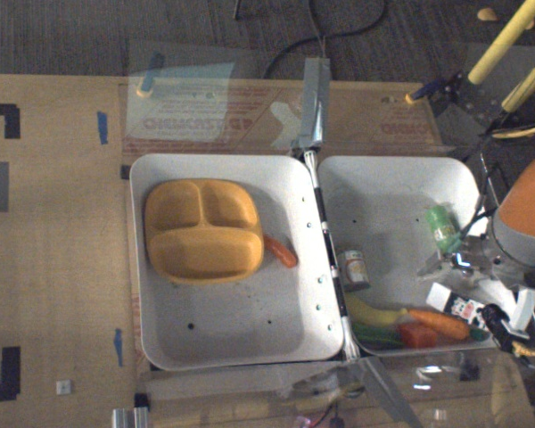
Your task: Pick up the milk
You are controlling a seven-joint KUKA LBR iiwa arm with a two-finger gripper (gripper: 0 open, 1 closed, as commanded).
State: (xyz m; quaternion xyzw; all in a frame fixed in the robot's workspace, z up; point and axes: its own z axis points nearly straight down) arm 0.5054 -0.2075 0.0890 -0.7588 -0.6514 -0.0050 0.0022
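The milk (pixel 456 304) is a small white carton with a black and red label, lying flat near the front right of the right bin (pixel 383 194). My gripper (pixel 459 263) hangs just behind and above the carton, at the end of the grey arm with its orange band (pixel 524 210) coming in from the right. Nothing can be seen held in it. The carton's right end is partly covered by arm hardware.
Also in the right bin are a green bottle (pixel 441 224), a small can (pixel 353 267), a banana (pixel 374 312), a carrot (pixel 439 322), a red item (pixel 416 335) and a green vegetable (pixel 374 333). The left bin (pixel 250 328) holds an orange divided plate (pixel 201 229) and an orange sausage-like piece (pixel 281 251).
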